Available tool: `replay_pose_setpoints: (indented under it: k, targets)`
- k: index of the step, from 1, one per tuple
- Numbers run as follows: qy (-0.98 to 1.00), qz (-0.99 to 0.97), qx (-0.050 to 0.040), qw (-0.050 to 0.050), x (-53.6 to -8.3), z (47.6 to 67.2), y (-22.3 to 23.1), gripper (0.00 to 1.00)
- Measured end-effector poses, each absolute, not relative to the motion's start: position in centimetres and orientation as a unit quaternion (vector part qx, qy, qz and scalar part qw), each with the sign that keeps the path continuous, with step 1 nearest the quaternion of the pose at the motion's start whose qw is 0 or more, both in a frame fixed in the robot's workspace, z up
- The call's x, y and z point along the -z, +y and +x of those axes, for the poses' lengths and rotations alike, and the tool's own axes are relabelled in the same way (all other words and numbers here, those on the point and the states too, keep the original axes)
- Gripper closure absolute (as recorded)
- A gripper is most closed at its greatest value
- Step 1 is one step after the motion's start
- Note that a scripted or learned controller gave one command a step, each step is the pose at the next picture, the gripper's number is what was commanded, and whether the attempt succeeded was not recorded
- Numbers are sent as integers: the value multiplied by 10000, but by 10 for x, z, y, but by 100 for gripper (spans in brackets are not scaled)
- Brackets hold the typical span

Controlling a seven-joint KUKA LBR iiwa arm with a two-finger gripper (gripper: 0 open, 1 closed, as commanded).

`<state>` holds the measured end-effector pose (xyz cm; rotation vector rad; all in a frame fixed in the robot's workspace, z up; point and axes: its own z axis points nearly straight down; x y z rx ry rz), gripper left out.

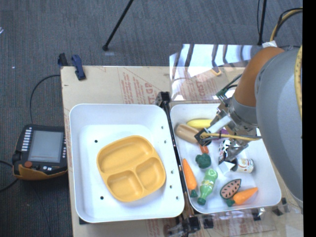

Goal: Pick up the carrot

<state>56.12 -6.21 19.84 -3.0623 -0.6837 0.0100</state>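
A carrot [189, 174], orange with a green leafy end pointing toward the front, lies along the left wall of the right bin [274, 181]. A second orange carrot-like piece [245, 195] rests at the front right of that bin, beside a watermelon slice [230, 187]. My gripper [226, 150] hangs over the middle of the right bin, to the right of and behind the left carrot, apart from it. Nothing is seen held in it.
Around the gripper lie a broccoli [203, 160], a green bottle [207, 181], a banana [200, 123], a tan wooden piece [186, 132] and a small white jar [244, 165]. The left bin [79, 132] holds a yellow divided plate [131, 168].
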Motion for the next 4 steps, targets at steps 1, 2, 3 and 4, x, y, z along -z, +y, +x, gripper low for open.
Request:
replay_pose_setpoints:
  k: [1, 2, 3, 4]
  targets:
    - [-2142, -9768, -51, 53, -85, 508, -118, 0]
    - [-1880, -9821, -2, 52, -190, 477, -45, 0]
    - [-1320, -9912, -61, 47, -185, 474, 56, 0]
    - [-1119, -9937, -65, 31, -185, 474, -2, 0]
